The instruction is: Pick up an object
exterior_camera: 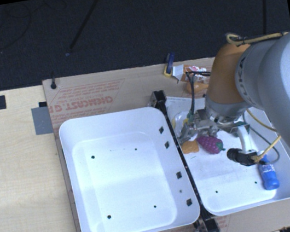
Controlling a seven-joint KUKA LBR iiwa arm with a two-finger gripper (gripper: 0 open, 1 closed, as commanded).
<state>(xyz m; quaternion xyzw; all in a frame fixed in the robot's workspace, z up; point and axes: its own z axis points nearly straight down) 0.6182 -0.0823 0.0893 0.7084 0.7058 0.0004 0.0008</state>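
Observation:
My gripper (pixel 193 127) hangs low over the far left part of the right bin (pixel 249 204), under the grey arm and its orange band. Just below and right of it lies a purple, grape-like object (pixel 210 144). A small orange object (pixel 190 146) lies beside the purple one, close to the bin's left wall. A blue object (pixel 268 176) rests near the bin's right front corner. The wrist hides what is directly under the gripper.
The left bin (pixel 98 226) stands beside the right one, the two joined by a black divider (pixel 183 167). Behind the right bin, on the cardboard, lie a blue-and-yellow item (pixel 169 65) and a wrapped packet (pixel 195 70).

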